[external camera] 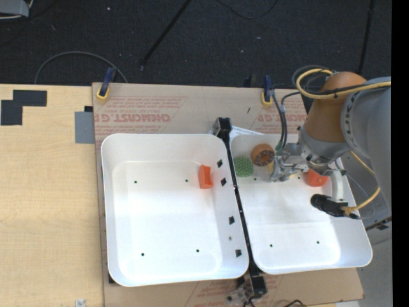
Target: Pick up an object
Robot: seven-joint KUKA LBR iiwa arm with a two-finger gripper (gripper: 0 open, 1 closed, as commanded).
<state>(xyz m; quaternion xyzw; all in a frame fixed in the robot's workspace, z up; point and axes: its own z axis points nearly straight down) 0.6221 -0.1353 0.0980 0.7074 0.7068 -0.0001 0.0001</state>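
Gripper position is being shown low in the right bin, at its far end, beneath the grey arm with its orange band. Whether the gripper is closed, and whether anything is being held by it, cannot be told, since the metal parts are being seen too small and partly hidden by the wrist. Three candidate objects are being shown clustered around it: a green textured object beside the divider, a brown round object just beside the gripper, and an orange-red object partly hidden on its other side. An orange block is lying well apart, in the left bin. Failure is being judged likely through crowding: a neighbouring object may be nudged aside during closing, or a round object may be squeezed out sideways and lost.
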